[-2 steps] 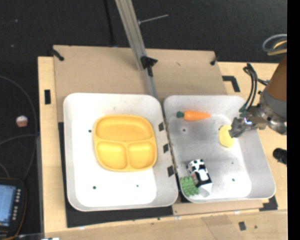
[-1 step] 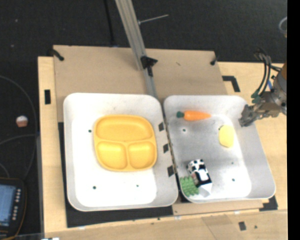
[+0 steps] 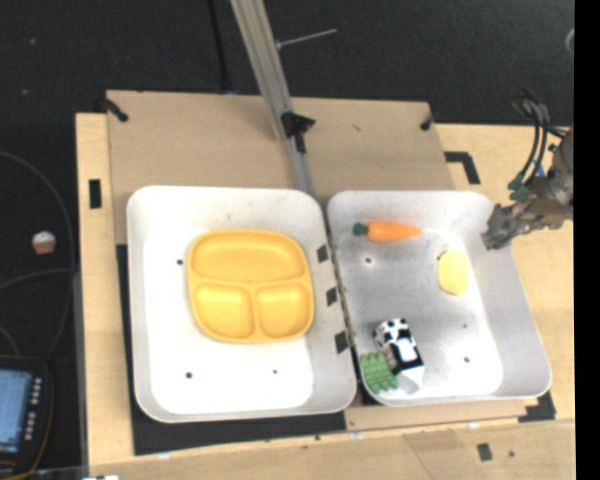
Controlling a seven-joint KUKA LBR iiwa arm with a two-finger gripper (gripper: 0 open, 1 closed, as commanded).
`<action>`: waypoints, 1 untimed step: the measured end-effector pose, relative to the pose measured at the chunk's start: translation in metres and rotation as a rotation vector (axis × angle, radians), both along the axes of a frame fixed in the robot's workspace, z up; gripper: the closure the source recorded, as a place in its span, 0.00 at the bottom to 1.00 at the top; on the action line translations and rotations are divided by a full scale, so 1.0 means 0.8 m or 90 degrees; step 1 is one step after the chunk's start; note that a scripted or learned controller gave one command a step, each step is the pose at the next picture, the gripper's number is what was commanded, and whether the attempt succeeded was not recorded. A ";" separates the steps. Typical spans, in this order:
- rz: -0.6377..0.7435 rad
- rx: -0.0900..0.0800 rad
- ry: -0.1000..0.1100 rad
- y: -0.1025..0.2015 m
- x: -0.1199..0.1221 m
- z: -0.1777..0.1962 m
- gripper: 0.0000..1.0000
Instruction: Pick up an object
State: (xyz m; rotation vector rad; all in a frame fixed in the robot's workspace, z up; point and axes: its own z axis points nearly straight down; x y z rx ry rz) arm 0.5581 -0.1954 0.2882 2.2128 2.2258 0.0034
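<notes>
Camera view: smooth tapered carrot (image 3: 392,232), rounded lemon (image 3: 453,272), right bin (image 3: 500,338).

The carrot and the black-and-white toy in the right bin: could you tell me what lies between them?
In the camera view, bare white bin floor separates the carrot from the black-and-white toy; the yellow lemon-like object sits off to the right of that line.

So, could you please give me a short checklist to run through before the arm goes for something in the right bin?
1. Claw position: at the right bin's upper right rim, not above any object - not ok.
2. Claw opening: cannot tell.
3. Toy carrot lies apart from other items - ok.
4. Yellow lemon-like piece lies alone, nearest the claw - ok.
5. Black-and-white toy touches the green piece at the bin's lower left - not ok for a clean grasp.
</notes>
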 end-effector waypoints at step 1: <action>0.000 0.000 0.002 0.063 -0.006 -0.020 1.00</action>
